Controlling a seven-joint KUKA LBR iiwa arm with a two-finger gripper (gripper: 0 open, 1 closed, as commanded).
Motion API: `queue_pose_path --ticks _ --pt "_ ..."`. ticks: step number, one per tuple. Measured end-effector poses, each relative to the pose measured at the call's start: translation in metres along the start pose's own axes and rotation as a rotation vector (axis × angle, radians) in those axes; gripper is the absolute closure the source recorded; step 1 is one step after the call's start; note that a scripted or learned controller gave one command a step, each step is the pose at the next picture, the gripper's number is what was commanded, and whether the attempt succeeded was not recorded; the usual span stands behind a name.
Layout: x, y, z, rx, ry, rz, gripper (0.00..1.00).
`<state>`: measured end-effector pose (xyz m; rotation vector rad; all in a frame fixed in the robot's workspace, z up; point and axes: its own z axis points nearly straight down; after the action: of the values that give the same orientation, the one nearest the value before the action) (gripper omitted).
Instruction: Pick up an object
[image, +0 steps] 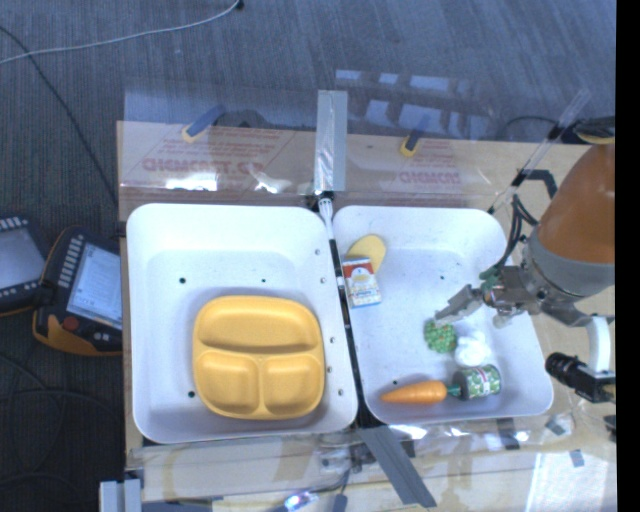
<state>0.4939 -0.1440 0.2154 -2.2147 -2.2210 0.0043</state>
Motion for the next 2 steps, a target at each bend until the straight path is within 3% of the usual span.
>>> queue_pose_path --ticks 1,2 --pt "-0.047 0.01 0.125 -0.014 -0.004 -0.124 0.0" --pt "-0.053 0.075 0.125 -0.017 -0.007 -0.189 0.0"
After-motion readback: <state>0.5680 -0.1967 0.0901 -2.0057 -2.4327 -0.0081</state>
